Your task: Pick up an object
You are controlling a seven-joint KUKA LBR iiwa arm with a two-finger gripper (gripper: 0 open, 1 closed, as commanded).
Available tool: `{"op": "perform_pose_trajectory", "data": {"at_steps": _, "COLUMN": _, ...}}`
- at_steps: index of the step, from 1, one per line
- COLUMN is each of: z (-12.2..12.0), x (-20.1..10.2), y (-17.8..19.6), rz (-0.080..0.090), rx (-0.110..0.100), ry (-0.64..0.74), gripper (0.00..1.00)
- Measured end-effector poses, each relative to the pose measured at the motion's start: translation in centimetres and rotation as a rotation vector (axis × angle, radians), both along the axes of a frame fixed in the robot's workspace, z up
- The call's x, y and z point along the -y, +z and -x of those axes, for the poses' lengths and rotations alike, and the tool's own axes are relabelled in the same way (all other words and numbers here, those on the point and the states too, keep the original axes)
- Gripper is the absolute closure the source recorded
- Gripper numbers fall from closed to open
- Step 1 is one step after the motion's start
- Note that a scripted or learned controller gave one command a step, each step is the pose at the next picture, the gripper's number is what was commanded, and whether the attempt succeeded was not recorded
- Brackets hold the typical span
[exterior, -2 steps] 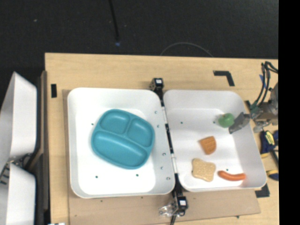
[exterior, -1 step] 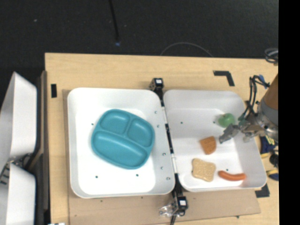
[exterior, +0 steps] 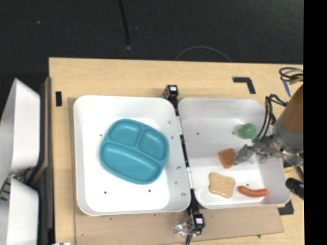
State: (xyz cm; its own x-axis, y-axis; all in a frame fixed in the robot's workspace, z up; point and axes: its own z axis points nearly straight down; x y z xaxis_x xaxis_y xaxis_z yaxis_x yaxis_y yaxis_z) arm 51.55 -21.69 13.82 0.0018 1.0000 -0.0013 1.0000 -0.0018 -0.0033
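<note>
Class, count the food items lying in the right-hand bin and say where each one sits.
4. A green item lies near the far right, a brown piece sits mid-bin at the claw, a bread slice lies near the front and a sausage lies front right. The arm may hide more.

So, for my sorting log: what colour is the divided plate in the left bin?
Teal blue divided plate, camera view.

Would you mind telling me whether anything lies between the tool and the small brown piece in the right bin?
Nothing visible does. The tool sits just right of the brown piece, with bare bin floor around them. The toast slice, sausage and green object lie off to the sides.
</note>
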Motion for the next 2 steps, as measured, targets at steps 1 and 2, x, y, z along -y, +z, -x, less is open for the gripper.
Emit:
{"op": "perform_pose_trajectory", "data": {"at_steps": 1, "z": -0.3, "x": 0.1, "y": 1.4, "rz": 0.001, "rx": 0.009, "ry": -0.001, "gripper": 1.00}}
{"op": "perform_pose_trajectory", "data": {"at_steps": 2, "z": -0.4, "x": -0.1, "y": 5.8, "rz": 0.001, "rx": 0.010, "ry": 0.005, "gripper": 1.00}}
